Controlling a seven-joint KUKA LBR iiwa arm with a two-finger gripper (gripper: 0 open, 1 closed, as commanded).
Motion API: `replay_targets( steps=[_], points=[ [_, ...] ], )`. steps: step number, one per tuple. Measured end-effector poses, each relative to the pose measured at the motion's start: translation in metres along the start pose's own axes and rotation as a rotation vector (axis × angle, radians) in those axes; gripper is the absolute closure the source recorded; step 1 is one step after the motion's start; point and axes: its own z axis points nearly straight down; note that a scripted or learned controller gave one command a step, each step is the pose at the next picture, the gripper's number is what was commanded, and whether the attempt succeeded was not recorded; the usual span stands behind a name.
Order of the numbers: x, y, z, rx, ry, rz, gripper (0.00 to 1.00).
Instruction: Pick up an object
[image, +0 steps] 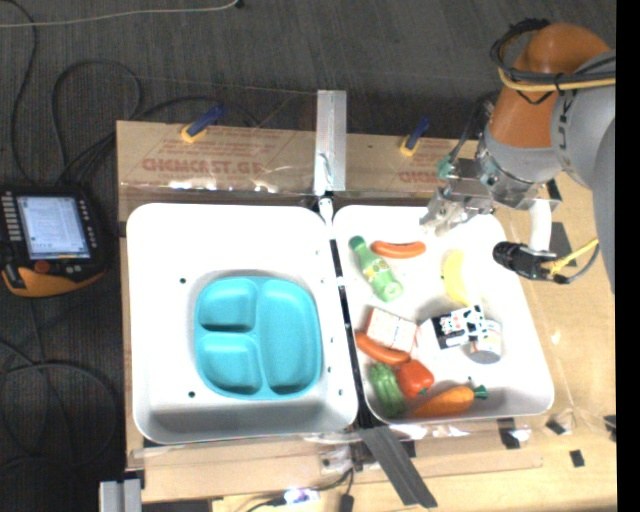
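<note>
Two bins, one tray, nine small things.
The right bin holds two sausages, bottle, banana, box, carton, two peppers, carrot; the left bin holds one blue tray.

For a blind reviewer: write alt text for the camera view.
The gripper hangs over the far edge of the right bin, which holds toy food, including a banana, a hot dog and a green bottle. The left bin holds a turquoise divided tray.

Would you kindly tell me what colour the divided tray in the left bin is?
The divided tray is turquoise blue, seen plainly in the camera view.
</note>
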Motion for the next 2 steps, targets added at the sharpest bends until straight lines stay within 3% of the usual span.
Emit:
replay_targets(
  steps=[1,2],
  points=[
    [0.041,-0.016,0.045,0.002,0.001,-0.106,1.00],
    [-0.024,-0.034,0.137,-0.011,-0.001,-0.163,1.00]
  ],
)
